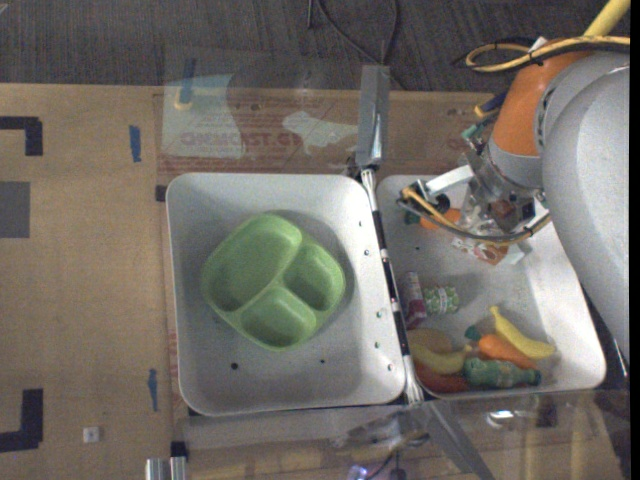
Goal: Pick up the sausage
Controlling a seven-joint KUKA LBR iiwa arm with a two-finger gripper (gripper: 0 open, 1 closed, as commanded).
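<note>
- Along the top of the frame you see dark carpet (150, 18) with a black cable (385, 13) looping.
- Below it, your tan bench top (80, 298) carries blue tape (134, 143) and black marks (25, 136) at left.

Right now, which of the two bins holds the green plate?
The left bin. The green plate, with three compartments, lies at its middle. The right bin holds small toy foods instead, with the gripper over its far end.

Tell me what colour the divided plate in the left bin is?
Light green. The plastic three-compartment plate shows best in the overhead camera view.
</note>
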